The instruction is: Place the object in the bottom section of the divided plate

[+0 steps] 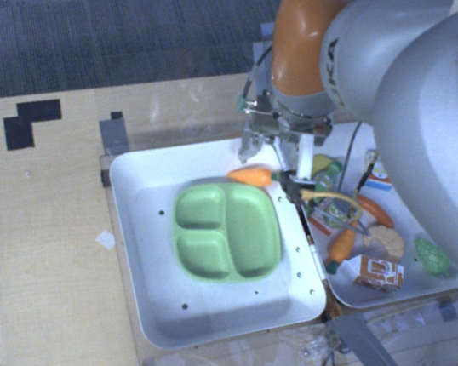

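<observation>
1. Camera view: the green divided plate [226, 231] sits in the left white bin [160, 318].
2. The toy carrot [250, 177] lies just beyond the plate's upper right rim, near the bin's right wall.
3. The gripper [280, 148] hangs close above the carrot; jaw state cannot be determined.
4. The right bin [350, 295] contains assorted toy food items.

- The divided plate [226, 232] sits in the left bin [160, 318] on the tabletop [45, 276].
- A carrot [250, 177] lies just behind the plate, seemingly touching its rim.
- Mixed items crowd the right bin [350, 295].
</observation>
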Motion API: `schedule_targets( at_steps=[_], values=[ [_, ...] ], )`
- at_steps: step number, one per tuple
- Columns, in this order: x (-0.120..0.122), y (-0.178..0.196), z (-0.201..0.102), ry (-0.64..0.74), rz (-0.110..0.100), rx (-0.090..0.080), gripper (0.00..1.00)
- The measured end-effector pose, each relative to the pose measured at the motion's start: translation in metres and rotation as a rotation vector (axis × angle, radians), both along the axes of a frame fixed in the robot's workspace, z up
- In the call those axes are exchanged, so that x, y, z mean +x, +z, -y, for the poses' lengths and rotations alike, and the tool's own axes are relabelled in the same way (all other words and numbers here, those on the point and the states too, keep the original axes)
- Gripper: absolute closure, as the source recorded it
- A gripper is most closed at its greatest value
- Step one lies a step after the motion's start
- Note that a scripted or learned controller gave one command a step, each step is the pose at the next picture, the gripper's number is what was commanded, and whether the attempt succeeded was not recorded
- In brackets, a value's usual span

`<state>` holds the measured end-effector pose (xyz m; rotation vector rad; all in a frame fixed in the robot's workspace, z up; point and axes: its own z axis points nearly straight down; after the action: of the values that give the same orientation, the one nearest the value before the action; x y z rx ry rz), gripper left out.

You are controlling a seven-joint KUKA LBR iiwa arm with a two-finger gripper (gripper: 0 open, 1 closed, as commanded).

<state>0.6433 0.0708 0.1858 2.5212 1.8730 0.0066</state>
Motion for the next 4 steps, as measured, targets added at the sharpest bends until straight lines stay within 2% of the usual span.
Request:
schedule_targets(
  at_steps=[4],
  values=[
    [0.0000, 0.0000, 0.0000, 0.000, 0.000, 0.000, 0.00]
  ],
)
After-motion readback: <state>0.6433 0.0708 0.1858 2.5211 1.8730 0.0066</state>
